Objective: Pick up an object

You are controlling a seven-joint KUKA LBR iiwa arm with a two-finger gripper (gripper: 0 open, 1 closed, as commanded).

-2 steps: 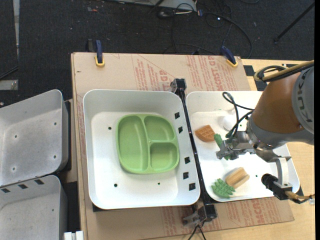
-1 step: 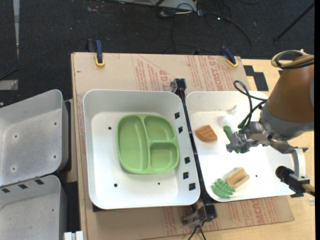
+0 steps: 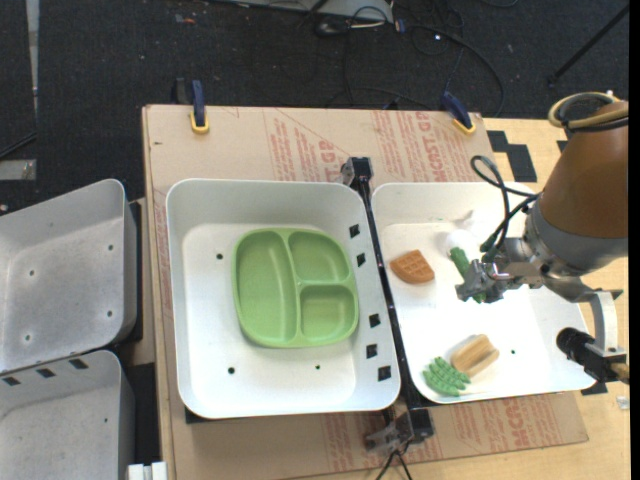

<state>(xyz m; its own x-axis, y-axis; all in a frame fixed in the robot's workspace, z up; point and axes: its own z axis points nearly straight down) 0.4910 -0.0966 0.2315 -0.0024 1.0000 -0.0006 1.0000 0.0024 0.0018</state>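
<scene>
The right bin (image 3: 520, 368) holds an orange waffle-like piece (image 3: 412, 267) near its left side. A tan bread-roll shape (image 3: 474, 354) lies toward the front, with a green spiky toy (image 3: 444, 377) touching its left end. A slim green stick (image 3: 460, 263) lies in the middle, partly under the gripper. My gripper (image 3: 478, 286) hangs low over the bin's middle, just right of the green stick. Whether anything sits between its tips is hidden.
The left bin (image 3: 200, 358) contains a green three-compartment plate (image 3: 296, 286). A black divider (image 3: 378, 288) runs between the two bins. The arm's orange band (image 3: 590, 173) and grey body cover the right bin's far right. Spare white lids (image 3: 60, 268) lie off the bench at left.
</scene>
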